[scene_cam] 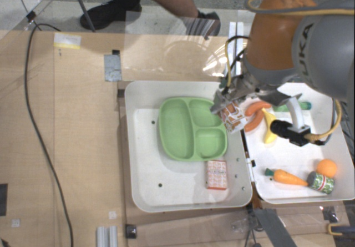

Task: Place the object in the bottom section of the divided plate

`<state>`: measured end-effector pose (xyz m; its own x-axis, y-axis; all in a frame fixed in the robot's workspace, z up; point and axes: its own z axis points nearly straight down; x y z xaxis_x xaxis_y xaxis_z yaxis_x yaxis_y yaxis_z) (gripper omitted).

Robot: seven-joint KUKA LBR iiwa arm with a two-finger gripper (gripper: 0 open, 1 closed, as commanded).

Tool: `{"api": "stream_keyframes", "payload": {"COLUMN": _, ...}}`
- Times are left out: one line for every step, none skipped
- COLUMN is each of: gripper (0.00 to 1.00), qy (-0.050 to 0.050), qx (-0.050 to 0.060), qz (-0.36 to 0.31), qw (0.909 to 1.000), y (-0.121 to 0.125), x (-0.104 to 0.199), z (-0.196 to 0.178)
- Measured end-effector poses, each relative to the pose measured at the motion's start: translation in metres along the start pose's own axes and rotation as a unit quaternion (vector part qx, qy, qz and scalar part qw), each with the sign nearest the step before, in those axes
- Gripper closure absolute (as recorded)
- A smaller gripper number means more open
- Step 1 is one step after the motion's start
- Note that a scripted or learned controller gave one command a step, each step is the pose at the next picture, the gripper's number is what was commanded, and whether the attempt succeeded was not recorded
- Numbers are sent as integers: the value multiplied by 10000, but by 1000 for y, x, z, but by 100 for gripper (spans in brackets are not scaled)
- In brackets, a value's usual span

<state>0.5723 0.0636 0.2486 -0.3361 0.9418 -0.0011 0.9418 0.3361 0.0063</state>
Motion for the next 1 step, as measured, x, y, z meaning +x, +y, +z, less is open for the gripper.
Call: {"api": "stream_keyframes", "payload": {"gripper": 100, "qy": 8, "qx": 16, "qz": 17, "qw": 10000, "y": 64, "x": 53, "z": 129}}
